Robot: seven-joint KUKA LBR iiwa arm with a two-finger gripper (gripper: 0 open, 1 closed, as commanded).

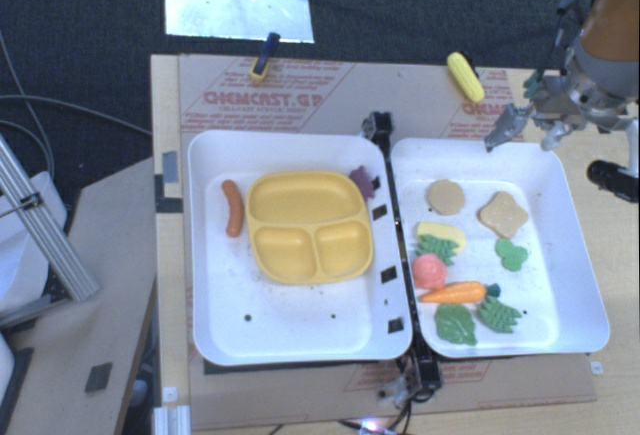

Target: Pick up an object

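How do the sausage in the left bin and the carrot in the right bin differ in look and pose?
The sausage is plain brownish-orange all over; the carrot is brighter orange with a green top. The sausage lies lengthwise up the picture beside the yellow tray, alone; the carrot lies across it, crowded among other toy foods. Both are slim, elongated toy foods lying flat on a bin floor.

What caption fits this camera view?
Grey arm's gripper hovers above right white bin of plastic toy food; yellow divided plate sits left.

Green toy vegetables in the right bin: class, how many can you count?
4. One beside the yellow piece, one under the toast slice, and two along the near edge, below the carrot. Others may be hidden.
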